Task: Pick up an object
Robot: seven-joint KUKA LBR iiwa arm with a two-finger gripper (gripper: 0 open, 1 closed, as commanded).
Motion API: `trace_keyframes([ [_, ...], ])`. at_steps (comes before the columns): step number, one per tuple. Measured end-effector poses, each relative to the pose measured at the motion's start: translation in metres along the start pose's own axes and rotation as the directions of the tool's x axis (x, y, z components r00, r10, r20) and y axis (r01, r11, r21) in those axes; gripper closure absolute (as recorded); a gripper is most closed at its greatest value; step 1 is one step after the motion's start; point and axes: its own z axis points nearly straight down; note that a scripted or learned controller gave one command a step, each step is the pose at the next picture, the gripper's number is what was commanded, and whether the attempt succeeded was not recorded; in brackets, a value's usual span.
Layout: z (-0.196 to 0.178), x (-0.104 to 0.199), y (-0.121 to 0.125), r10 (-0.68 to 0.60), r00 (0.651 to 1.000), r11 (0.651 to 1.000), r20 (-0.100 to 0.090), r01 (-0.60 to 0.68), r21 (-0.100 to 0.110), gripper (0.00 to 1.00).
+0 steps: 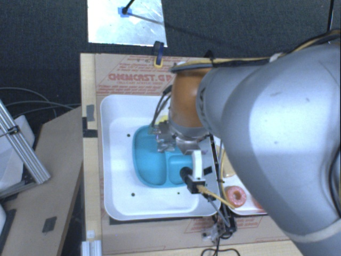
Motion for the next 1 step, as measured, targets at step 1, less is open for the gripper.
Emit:
trace_keyframes([
  [1,0.0214,0.0629,0.0673,-0.004,1.000,1.000,0.005,0.003,0.010,1.00],
])
